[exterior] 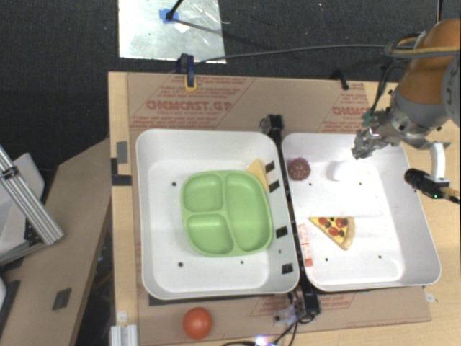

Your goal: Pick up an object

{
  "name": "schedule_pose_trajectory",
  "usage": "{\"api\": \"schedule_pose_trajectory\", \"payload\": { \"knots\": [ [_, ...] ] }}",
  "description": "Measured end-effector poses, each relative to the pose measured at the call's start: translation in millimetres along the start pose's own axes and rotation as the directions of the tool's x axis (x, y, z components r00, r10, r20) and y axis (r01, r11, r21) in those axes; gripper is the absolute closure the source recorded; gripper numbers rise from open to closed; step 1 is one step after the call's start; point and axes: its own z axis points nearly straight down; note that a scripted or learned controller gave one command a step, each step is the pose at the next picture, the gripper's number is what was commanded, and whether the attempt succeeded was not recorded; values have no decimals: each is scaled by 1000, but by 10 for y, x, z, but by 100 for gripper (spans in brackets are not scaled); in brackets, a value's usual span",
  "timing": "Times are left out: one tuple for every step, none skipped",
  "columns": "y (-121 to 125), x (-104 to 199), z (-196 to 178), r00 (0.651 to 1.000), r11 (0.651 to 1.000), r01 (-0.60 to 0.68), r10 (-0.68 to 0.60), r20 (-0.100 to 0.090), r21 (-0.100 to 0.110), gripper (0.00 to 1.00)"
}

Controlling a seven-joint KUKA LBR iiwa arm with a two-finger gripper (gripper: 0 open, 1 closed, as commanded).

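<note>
A green three-compartment tray [227, 213] is sitting in the left bin [155, 157]. A pizza slice [333, 229] and a round maroon object [299, 169] are lying in the right bin [414, 258]. The end effector [364, 147] is hovering there; its grip state cannot be told.

The brown protective sheet [216, 96] on the surface carries red print — "CHEMCAST GP" reads behind the left bin [162, 215], upside down to the camera. The same red lettering repeats near the right corner — only partly legible there.
</note>
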Motion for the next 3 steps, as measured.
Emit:
{"api": "schedule_pose_trajectory", "payload": {
  "knots": [
    [28, -48, -452, 1000, 1000, 1, -1, 1, -1, 100],
    [-165, 456, -490, 1000, 1000, 3, -3, -3, 5, 100],
    [-320, 1057, -432, 1000, 1000, 4, -4, -3, 6, 100]
  ]
}}
